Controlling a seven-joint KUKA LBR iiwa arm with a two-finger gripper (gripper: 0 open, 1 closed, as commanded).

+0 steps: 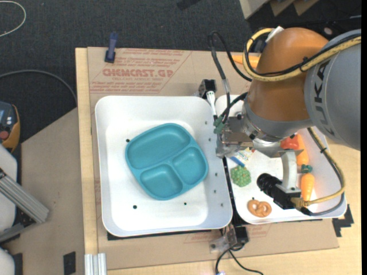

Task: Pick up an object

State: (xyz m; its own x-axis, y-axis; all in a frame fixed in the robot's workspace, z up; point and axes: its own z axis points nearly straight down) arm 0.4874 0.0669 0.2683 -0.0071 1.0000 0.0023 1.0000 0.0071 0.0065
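Dark carpet floor [86,16] surrounds a brown board-topped bench [140,67], a white cable [14,16] lying on the carpet.

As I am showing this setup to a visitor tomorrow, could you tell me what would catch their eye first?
The arm's orange band looms over the right bin. Next comes the teal divided plate, alone in the left bin. Small toy foods, including a green piece and a pretzel, lie in the right bin.
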